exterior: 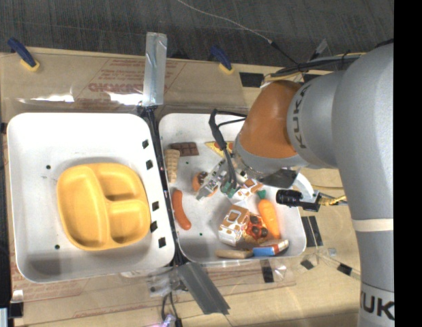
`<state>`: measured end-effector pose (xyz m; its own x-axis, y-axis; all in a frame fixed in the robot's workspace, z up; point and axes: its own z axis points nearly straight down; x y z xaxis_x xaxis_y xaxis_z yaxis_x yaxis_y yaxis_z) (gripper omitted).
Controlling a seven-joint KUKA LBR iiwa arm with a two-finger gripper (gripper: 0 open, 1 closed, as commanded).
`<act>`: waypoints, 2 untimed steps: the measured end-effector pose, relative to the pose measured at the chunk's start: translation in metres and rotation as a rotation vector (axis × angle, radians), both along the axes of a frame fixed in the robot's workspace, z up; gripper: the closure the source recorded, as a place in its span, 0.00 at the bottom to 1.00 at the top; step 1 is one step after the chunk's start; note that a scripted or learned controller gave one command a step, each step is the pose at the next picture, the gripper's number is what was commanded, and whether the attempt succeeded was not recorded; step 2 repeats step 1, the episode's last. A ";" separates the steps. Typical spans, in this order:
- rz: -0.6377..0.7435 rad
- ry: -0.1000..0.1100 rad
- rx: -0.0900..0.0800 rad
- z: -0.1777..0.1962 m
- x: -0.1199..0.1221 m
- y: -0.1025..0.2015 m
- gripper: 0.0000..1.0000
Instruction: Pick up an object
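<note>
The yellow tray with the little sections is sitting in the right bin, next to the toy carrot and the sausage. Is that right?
Not quite. The camera view shows the yellow tray alone in the left bin. The toy carrot and the sausage are in the right bin, where the gripper is reaching.

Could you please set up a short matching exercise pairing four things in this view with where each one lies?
Things:
1. yellow divided tray
2. sausage
3. carrot
4. chocolate bar

Places:
A. right bin, near its top left corner
B. left bin
C. right bin, along its left wall
D. right bin, right side, below the gripper

Pairs: 1-B, 2-C, 3-D, 4-A
</note>
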<state>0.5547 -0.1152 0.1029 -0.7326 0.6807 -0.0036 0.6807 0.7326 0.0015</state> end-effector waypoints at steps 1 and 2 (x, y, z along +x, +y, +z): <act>-0.059 -0.005 0.002 0.093 0.028 0.055 1.00; -0.059 -0.005 0.002 0.093 0.028 0.055 1.00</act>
